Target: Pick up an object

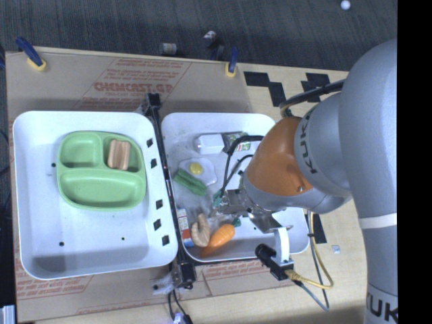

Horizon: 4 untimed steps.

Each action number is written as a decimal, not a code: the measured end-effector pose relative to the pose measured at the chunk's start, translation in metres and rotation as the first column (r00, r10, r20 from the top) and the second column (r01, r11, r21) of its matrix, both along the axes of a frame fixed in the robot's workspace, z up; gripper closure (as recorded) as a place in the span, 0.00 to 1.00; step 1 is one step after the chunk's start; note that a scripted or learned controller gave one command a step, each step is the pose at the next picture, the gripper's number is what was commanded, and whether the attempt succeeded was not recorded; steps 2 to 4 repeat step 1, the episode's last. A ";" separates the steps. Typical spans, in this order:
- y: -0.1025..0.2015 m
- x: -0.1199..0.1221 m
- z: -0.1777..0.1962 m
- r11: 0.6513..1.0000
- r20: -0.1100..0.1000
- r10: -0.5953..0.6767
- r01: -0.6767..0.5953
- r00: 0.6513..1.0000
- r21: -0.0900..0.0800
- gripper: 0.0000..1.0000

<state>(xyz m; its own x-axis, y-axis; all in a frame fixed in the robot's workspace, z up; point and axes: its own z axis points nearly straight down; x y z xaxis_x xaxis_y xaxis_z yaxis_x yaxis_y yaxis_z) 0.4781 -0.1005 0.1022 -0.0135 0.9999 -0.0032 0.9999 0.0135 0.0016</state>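
The right bin [177, 135] holds several food toys: an orange carrot [217, 237] near the front edge, a tan piece [200, 231] beside it, a green vegetable [190, 181], a fried egg [196, 169] and a white block [211, 142]. My gripper [225, 208] reaches down into this bin just above the carrot, with the orange wrist band [280, 164] over it. The wrist hides most of the fingers. The left bin [27, 181] carries a green divided tray [101, 189] with a tan bread-like piece [119, 154] in its upper right compartment.
A black divider with clips [160, 181] runs between the two bins. Blue clamps [31, 54] hold the cardboard bench top at the back. A black and yellow cable [305, 281] trails from the arm at the front right.
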 end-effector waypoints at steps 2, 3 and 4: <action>0.000 0.001 0.010 1.000 0.000 0.007 -0.007 1.000 -0.001 1.00; 0.000 0.001 0.010 1.000 0.000 0.007 -0.007 1.000 -0.001 1.00; 0.000 0.001 0.010 1.000 0.000 0.007 -0.007 1.000 -0.001 1.00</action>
